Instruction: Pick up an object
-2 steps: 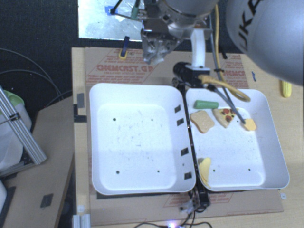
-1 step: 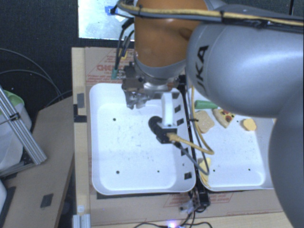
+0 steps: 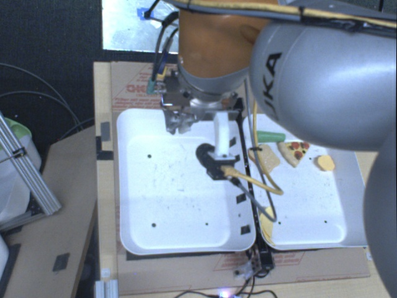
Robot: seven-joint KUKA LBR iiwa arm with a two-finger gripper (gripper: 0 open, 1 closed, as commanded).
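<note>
My gripper [image 3: 178, 124] hangs over the far edge of the left bin [image 3: 142, 228], under the orange wrist band, and I see nothing in it. The loose objects lie in the right bin [image 3: 310, 228], along its far side: a green piece [image 3: 270, 136] partly hidden by the arm, a toy pizza slice [image 3: 294, 151], a tan bread-like piece [image 3: 268, 159] and a small yellow round piece [image 3: 325, 162]. The gripper is to the left of all of them, across the wall between the bins.
The large grey arm body covers the upper right of the view and the far part of the right bin. A metal frame [image 3: 28, 172] stands on the bench at the left. Cardboard [image 3: 133, 85] lies under the bins.
</note>
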